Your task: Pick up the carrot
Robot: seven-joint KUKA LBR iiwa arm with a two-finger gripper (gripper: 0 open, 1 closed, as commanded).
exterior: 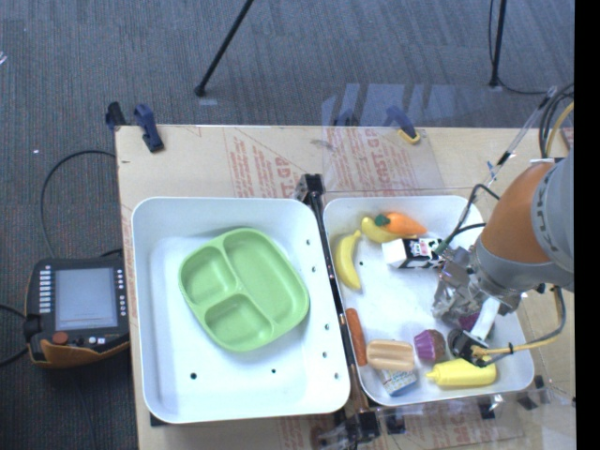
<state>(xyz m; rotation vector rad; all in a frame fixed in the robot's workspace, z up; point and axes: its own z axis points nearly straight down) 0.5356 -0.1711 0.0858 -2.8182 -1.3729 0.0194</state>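
Pincer (461, 300) and wrist hang low over the right side of the right bin (427, 204), a cluster of dull grey metal and black cable below the arm's smooth orange band (514, 218); whether its tips are apart or together I cannot tell, and nothing is seen between them. The carrot (403, 223) lies well apart from it, near the back of that same bin: a short, glossy orange plastic cone with a small green top, touching a yellow lemon-shaped toy (377, 231) on its left. Just in front of it sits a small black-and-white carton (411, 251) whose print is too small to read. A curved yellow banana (348, 261) lies beside the bin's left wall, with a thin reddish-brown sausage (356, 336) below it. Along the front are a tan bread-like piece (390, 354), a purple lump (429, 346) and a yellow squeeze bottle (461, 374) lying on its side. The left bin (150, 251) is smooth white plastic and holds a pale green divided plate (244, 289) with three rounded compartments. Red printed lettering runs across the bare brown bench (272, 162) behind the bins, too skewed to make out. Blue clamps (147, 127) grip the bench's back left corner, and a grey handheld screen unit (80, 306) rests on the dark carpet to the left.
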